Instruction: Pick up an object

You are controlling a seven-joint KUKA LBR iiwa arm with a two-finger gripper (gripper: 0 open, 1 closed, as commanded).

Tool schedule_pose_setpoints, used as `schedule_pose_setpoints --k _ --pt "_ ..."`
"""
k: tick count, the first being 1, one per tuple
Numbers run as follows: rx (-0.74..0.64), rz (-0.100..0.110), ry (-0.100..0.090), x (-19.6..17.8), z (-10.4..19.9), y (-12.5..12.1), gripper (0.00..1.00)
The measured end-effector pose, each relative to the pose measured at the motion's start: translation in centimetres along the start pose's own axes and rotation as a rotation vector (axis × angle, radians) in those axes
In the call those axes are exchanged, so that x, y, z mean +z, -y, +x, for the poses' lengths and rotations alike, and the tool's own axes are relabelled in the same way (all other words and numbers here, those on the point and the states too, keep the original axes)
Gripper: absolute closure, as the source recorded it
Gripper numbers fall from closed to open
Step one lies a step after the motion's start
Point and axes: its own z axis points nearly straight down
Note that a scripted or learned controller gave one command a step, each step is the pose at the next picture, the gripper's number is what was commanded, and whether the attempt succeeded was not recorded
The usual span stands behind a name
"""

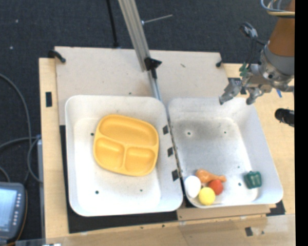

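A yellow divided plate [126, 145] lies in the left bin [82, 193]. In the right bin [215, 132], near its front edge, sit a white egg-shaped object [192, 186], a yellow ball [207, 196], a red ball [216, 187] and an orange piece [208, 177], all clustered together. A small green object [253, 179] lies apart at the front right corner. My gripper [241, 94] hangs over the right bin's back right corner, far from the objects. Its two fingers are spread apart with nothing between them.
A slanted aluminium pole [136, 32] rises behind the bins and meets the bench near the gap between them. A grey monitor [5, 209] stands at the lower left. Cables trail at the left.
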Motion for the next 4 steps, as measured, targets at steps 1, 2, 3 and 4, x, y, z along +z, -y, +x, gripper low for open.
schedule_pose_setpoints --k 1,2,3,4 --pt "-0.001 0.0 0.0 0.0 0.0 0.0 0.0" --pt "0.002 0.004 0.0 4.4 -0.2 -0.5 0.0" --pt "0.003 0.007 -0.001 10.2 0.2 0.4 0.0" --pt "0.001 0.005 -0.001 15.0 1.0 0.4 0.0"
